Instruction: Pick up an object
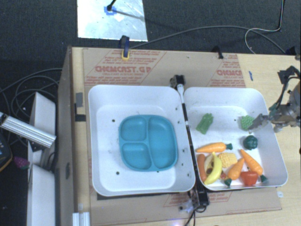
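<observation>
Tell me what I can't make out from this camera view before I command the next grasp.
- Hand: small and blurred at the right bin's far-right wall; finger state unreadable.
- Arm: cut off by the frame's right side.
- Light green item next to the hand: contact with the hand unclear.
- Toy food pile at the bin's near corner: banana, corn and carrots overlap, hiding lower parts.
- Dark green item: too small to identify.

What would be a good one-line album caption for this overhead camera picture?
Robot claw hovers at the right bin's edge beside toy vegetables, while a blue divided plate sits in the left bin.
</observation>
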Motion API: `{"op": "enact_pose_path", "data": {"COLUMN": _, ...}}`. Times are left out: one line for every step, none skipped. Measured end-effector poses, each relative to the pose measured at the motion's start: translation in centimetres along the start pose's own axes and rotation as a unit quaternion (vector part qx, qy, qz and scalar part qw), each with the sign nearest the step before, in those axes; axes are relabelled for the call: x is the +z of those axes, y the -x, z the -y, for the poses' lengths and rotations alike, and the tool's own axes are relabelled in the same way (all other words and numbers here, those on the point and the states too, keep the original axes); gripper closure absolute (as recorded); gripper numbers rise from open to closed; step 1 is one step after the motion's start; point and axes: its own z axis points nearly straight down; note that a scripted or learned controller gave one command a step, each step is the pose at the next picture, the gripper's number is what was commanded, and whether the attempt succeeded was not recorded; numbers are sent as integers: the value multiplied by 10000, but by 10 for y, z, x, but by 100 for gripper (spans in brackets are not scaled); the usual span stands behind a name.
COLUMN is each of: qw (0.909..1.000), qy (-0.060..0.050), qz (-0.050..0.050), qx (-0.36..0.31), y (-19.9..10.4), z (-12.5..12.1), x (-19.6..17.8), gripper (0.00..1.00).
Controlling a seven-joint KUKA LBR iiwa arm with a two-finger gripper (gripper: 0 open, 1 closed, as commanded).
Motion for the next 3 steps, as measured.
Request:
{"op": "enact_pose_path", "data": {"qw": 10000, "qy": -1, "qz": -6, "qx": -5, "y": -42, "z": -66, "x": 68, "gripper": 0}}
{"op": "enact_pose_path", "data": {"qw": 10000, "qy": -3, "qz": -5, "qx": 6, "y": -89, "z": -2, "x": 136, "gripper": 0}}
{"op": "enact_pose_path", "data": {"qw": 10000, "qy": 12, "qz": -1, "qx": -8, "y": -90, "z": -88, "x": 135, "gripper": 0}}
